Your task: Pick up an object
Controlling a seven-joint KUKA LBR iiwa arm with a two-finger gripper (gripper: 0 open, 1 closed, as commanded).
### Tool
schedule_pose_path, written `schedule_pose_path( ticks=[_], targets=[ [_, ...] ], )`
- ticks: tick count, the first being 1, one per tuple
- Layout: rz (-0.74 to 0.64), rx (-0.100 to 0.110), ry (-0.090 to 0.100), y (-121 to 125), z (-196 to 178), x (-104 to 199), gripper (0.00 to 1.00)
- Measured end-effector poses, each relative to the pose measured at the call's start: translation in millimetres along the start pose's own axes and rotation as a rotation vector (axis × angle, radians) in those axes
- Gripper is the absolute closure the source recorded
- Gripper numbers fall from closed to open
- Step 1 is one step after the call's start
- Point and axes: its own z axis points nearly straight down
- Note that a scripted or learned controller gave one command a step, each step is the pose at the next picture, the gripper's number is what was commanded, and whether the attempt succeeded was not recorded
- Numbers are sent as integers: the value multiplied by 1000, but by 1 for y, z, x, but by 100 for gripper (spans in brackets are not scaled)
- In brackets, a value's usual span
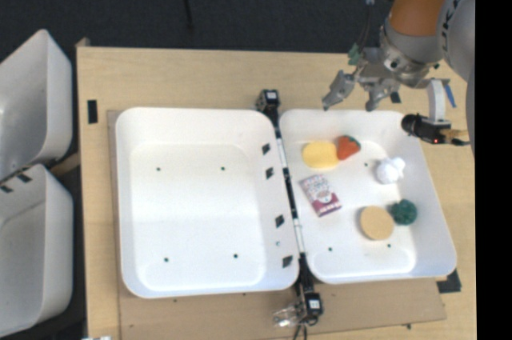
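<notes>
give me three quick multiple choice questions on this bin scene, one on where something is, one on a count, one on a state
1. Where does the green object lie?
A. in the left bin
B. in the right bin, touching the tan disc
C. on the bare bench

2. How many objects lie in the right bin?
A. three
B. six
C. nine

3. What is the gripper doing?
A. hanging over the right bin's far edge, holding nothing
B. holding the yellow object
C. pressing into the left bin

Answers: 1 B, it sits against the disc. 2 B, yellow, red, white, green, tan and packet. 3 A, nothing sits between its fingers.
</notes>
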Motion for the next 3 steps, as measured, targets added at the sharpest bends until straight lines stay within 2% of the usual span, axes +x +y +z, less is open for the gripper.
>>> schedule_pose_path(
  ticks=[1, 2, 3],
  targets=[
    [1, 20, 1, 10, 156, -19, 0],
    [-3, -2, -4, 16, 134, -20, 100],
    [3, -2, -5, -34, 94, -66, 100]
  ],
)
